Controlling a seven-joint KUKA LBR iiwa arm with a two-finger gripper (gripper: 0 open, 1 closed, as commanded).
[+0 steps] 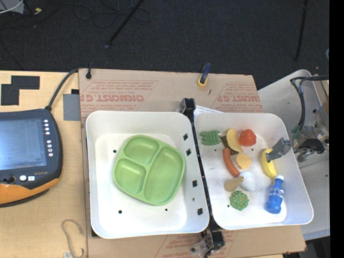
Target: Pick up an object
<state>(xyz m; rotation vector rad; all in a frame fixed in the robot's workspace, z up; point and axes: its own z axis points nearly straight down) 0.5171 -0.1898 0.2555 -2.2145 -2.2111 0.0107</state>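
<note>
You saw the gripper (279,148) at the right bin's (290,211) right side, over the top of the yellow banana (269,164); whether it was spread or pinching, I cannot tell. Near it lay a blue bottle (274,195), with a red tomato (247,137) and sausage (231,162) further left. The left bin (102,219) held a green plate (149,169)

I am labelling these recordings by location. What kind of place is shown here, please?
Probably a robotics lab bench. Two white bins sit on cardboard, one with a green plate, the other with toy food such as a hot dog. A control tablet lies beside them, and cables run across the floor.
</note>
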